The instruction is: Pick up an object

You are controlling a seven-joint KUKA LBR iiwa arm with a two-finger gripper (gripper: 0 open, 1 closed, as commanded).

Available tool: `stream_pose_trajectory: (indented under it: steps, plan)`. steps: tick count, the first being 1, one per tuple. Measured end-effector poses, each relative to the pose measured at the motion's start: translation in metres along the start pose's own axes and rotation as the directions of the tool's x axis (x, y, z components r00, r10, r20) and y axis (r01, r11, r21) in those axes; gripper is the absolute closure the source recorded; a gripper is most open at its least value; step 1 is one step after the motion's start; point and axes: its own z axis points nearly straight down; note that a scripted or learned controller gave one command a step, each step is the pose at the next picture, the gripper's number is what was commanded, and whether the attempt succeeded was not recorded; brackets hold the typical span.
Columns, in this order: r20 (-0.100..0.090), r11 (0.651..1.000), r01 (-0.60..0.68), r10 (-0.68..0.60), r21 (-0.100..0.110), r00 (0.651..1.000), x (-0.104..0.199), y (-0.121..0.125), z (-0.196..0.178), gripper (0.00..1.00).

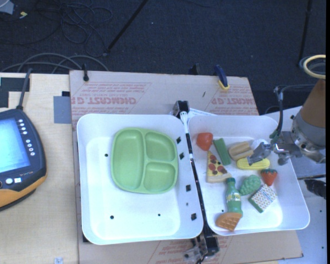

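- Yellow toy banana [252,163] directly under the fingers [257,157], touching or nearly so; bread roll [240,148] just beyond on the far left side.
- Grey gripper [259,154] low over the right bin [297,218], reaching in from the right; fingers [262,148] apart by a narrow gap, nothing seen clamped between them.
- Strawberry [269,176] just beside and below the fingers; green stick [221,150] and pizza slice [215,169] further left; tomato [204,141] well away at the bin's far corner.
- Broccoli [251,183], patterned block [263,198], green bottle [232,196] and orange wedge [229,220] nearer the front edge, apart from the fingers.
- Green divided plate [144,159] in the left bin [93,224], well apart from everything else.
- Judged step: descent onto a target, most likely the banana; no grasp made yet.
- Next move probably: settle straddling the banana across its narrow width, close firmly, then lift straight up, without nudging the roll or strawberry.
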Motion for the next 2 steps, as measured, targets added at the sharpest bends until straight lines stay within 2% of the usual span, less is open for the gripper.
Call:
stream_pose_trajectory:
  steps: [1,2]
  plan:
    - [-0.002,1.000,0.004,-0.004,0.003,1.000,0.080,-0.013,0.113,0.00]
    - [-0.001,1.000,-0.005,0.005,0.003,1.000,0.075,-0.012,0.098,1.00]
